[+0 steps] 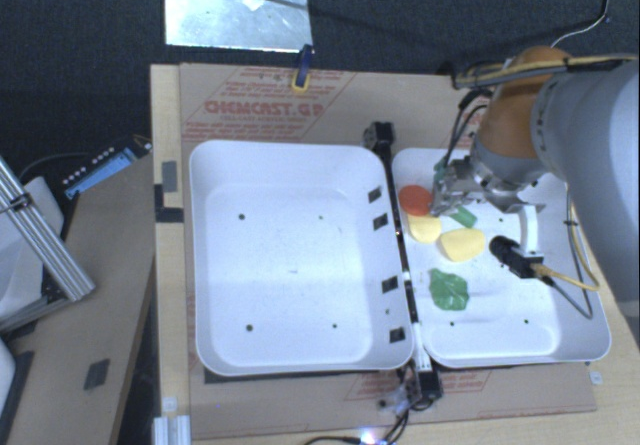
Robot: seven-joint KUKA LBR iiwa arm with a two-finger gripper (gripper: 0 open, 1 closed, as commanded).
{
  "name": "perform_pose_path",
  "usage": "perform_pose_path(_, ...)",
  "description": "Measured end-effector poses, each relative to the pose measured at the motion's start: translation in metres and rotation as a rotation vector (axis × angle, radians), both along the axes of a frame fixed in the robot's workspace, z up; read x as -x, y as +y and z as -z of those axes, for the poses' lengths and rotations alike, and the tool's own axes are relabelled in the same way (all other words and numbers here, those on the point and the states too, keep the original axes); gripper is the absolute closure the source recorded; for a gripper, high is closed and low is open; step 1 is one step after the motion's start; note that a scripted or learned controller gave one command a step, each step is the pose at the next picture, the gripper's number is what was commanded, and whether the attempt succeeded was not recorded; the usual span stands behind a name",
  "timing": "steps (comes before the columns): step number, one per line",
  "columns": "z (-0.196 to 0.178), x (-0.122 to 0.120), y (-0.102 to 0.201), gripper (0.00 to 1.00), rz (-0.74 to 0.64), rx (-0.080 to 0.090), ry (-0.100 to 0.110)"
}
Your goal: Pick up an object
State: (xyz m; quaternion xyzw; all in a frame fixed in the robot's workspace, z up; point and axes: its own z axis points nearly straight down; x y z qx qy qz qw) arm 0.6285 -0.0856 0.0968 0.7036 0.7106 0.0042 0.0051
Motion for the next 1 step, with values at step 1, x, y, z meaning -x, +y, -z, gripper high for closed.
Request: perform_pose_path(1, 0.012, 0.0547, -0.0143, 1.0, 0.011, -0.001, 0.012)
